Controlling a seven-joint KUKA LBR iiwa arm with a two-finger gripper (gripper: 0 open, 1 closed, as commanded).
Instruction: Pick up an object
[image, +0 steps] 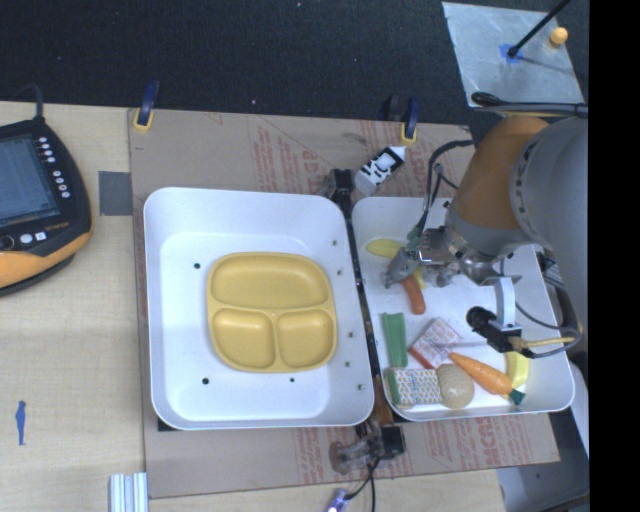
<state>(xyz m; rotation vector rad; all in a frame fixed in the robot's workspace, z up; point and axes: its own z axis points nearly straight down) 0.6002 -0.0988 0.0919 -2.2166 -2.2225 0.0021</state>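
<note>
- Nearby, pale wooden bench (60, 400) under brown cardboard (250, 140).
- Left bin (170, 300) holds yellow divided tray (271, 309).
- Right bin (560, 390): carrot (480, 372), green stick (395, 338); gripper (412, 272) over small orange piece (414, 293), fingers' state unclear.
- Beyond, dark floor (250, 50).

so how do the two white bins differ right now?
The left white bin holds one yellow three-compartment plastic tray; the right white bin holds a clutter of small toy foods, among them an orange toy carrot. The tool is over the right bin. Both are shallow with rounded corners.
</note>
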